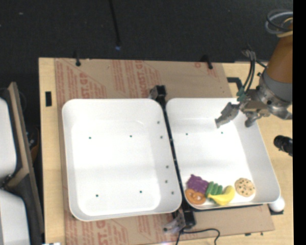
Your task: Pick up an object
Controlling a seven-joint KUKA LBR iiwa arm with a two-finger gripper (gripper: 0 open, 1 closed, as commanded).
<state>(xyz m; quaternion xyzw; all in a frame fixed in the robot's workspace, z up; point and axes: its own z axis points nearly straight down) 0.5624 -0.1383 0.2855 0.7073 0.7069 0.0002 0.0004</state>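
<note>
1. The grey KUKA arm, orange band [281, 60] above its wrist, reaches in from the right; its gripper [240, 116] hangs over the upper part of the right bin [204, 111], fingers spread apart, nothing between them.
2. Small toy foods cluster along the right bin's near edge: purple grapes [197, 181], an orange round piece [195, 197], a green piece [214, 189], a yellow banana [224, 196] and a speckled cookie [244, 187], all well apart from the gripper.
3. The left bin [71, 137] sits touching the right bin, a black clip [158, 92] at their far junction.
4. Both bins rest on a cardboard sheet [122, 78] printed with red lettering too blurred to read.
</note>
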